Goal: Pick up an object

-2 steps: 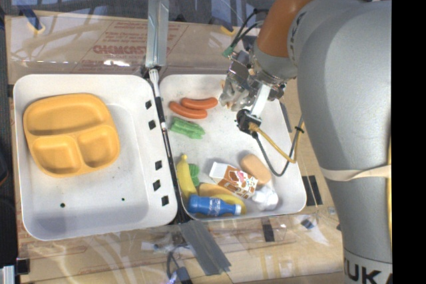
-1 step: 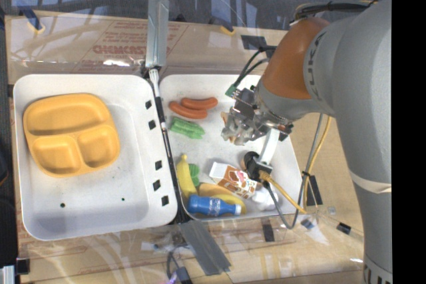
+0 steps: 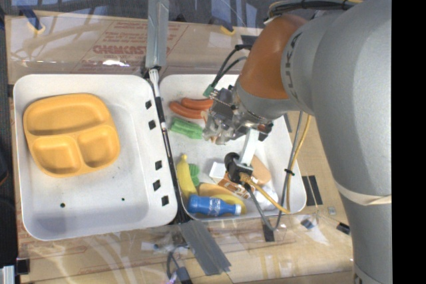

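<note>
- A blue bottle (image 3: 214,207) lies at the near edge of my right bin (image 3: 296,191), touching a yellow banana (image 3: 184,174).
- My claw (image 3: 217,132) hangs over a green toy (image 3: 186,129). I cannot tell its state.
- Farther back lie orange sausages (image 3: 191,106).
- The toys sit close, so I might bump one away.

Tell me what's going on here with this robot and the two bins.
A grey arm with an orange band reaches into the right bin, its end effector low over a jumble of small items: a green piece, orange-red sausage-like pieces, a yellow banana shape and a blue bottle. Nothing is visibly held. The left bin holds a yellow divided tray.
</note>
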`<state>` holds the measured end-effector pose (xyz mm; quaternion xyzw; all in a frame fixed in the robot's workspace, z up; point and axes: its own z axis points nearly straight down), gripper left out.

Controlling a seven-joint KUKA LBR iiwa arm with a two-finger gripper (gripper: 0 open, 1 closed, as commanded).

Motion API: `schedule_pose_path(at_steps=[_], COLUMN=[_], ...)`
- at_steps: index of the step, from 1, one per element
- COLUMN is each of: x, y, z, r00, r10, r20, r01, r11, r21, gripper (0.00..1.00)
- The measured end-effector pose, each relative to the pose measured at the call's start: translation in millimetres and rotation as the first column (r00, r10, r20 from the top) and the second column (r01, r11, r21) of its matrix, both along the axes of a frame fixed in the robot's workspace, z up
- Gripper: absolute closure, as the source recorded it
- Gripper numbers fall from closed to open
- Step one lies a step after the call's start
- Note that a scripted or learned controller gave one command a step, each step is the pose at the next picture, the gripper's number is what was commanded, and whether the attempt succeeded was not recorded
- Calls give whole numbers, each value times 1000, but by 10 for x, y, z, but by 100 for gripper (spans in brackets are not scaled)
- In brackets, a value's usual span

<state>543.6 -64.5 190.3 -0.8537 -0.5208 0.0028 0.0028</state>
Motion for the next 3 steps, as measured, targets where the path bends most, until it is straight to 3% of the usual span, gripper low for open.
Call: schedule_pose_path(at_steps=[1,2,3], x=[-317,-138,-689], y=[-15,218,454], z=[0,786,206], r00=[992,992,995], r10=[124,-123,-100], r20=[1,6,-3], r01=[-124,123,100], r11=[992,992,995], r21=[1,-3,-2], gripper=[100,100,100])
